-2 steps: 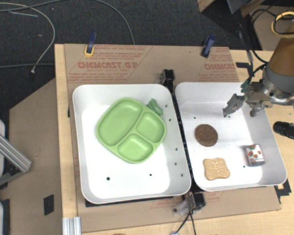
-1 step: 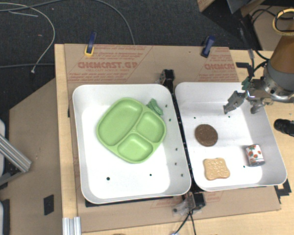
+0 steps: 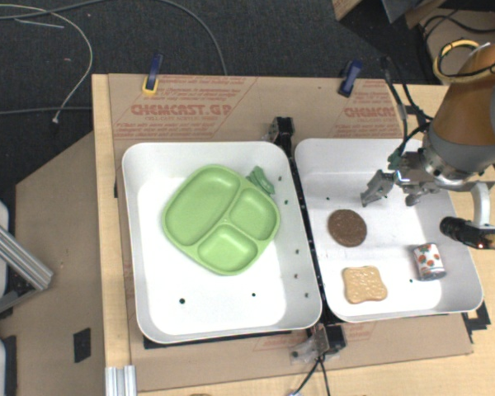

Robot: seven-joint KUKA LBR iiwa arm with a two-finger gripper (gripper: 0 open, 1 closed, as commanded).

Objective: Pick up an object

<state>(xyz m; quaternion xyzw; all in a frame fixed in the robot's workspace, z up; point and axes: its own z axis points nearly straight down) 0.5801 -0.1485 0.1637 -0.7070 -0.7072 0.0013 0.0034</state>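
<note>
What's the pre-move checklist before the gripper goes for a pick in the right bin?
1. Gripper free of any load: ok, nothing between the fingers, which stand spread.
2. Gripper over the right bin: ok, above its upper part.
3. Targets apart from each other: ok, brown round cookie, tan cracker and small spotted can lie separate.
4. Gripper lined up over a target: not ok, it sits up and right of the cookie.
5. Height above the bin floor: cannot tell.
6. Green divided plate out of the way: ok, in the left bin.
</note>
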